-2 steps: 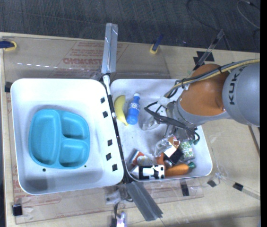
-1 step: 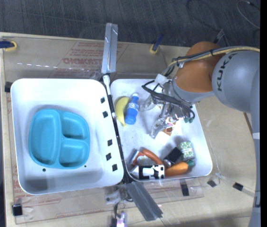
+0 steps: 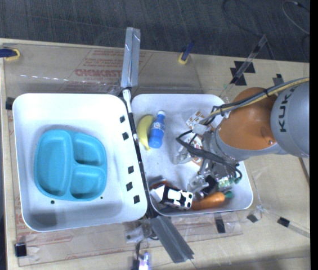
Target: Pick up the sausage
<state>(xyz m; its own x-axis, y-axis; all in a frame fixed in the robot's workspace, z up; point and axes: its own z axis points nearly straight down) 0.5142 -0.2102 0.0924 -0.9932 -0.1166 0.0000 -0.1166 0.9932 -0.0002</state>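
Observation:
In the right bin, near its front left corner, lies a dark reddish-brown sausage, partly hidden by a black-and-white cow toy. My gripper is low in the front right part of this bin, just above the orange carrot. It sits to the right of the sausage, with the cow toy between them. Cables and the wrist cover much of the gripper. Nothing is visibly held.
A yellow banana and a blue bottle lie at the back left of the right bin. Crumpled wrappers sit near the wrist. The left bin holds a blue divided tray.

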